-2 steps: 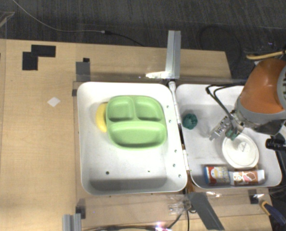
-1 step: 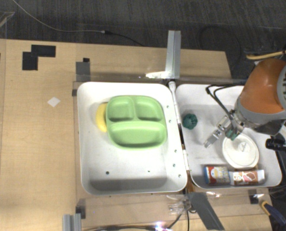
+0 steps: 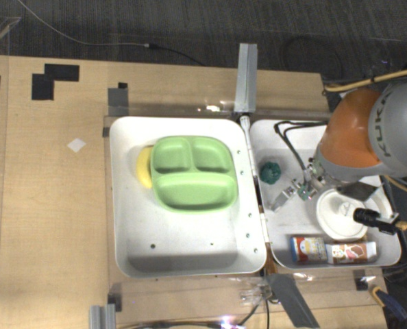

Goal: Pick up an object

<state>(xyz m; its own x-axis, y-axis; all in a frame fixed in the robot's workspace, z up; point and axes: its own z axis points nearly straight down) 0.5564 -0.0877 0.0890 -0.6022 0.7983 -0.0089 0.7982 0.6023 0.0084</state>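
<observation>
Basically the gripper hangs low in the right bin, just beside the green ball near that bin's left wall, probably lining up a grab; whether its claw is released or clenched, I cannot tell.

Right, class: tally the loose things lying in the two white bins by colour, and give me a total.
Green: 2, the divided tray and a small dark green object
Yellow: 1, a piece tucked under the tray's left edge
Red and white: 1, a tube
Total: 4
</observation>
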